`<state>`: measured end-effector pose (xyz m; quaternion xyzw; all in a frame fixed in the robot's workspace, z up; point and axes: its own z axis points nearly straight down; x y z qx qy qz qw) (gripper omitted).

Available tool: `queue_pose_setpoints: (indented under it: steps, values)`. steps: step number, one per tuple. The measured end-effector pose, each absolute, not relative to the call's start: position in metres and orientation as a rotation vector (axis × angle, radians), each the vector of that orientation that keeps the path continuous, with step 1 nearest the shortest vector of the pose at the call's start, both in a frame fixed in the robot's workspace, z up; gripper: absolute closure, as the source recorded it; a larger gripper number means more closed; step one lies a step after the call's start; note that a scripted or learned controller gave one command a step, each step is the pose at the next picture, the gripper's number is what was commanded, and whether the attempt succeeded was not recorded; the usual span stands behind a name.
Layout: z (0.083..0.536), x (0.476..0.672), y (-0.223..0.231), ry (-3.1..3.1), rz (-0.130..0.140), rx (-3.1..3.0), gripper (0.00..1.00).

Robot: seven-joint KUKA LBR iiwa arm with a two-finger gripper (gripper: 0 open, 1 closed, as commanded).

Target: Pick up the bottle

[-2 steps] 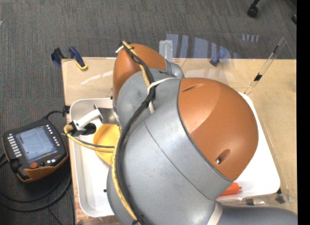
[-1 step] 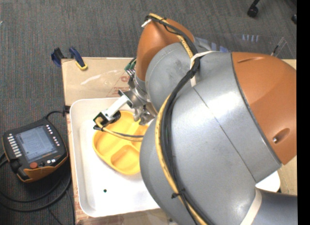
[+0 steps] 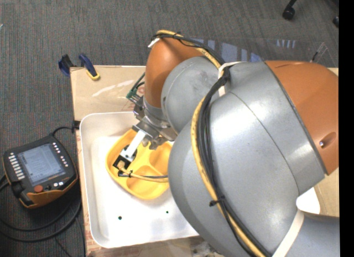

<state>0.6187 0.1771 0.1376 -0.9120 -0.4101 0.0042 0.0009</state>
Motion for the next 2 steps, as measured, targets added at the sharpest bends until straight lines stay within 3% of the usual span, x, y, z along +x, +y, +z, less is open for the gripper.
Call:
queue_pose_setpoints:
  steps: [1,2]
  values:
    - [0.186,0.567,0.060,-1.562,0.010,-2.722,1.00]
    - [0.111,0.574,0.127,-1.601,0.015,-2.698,1.00]
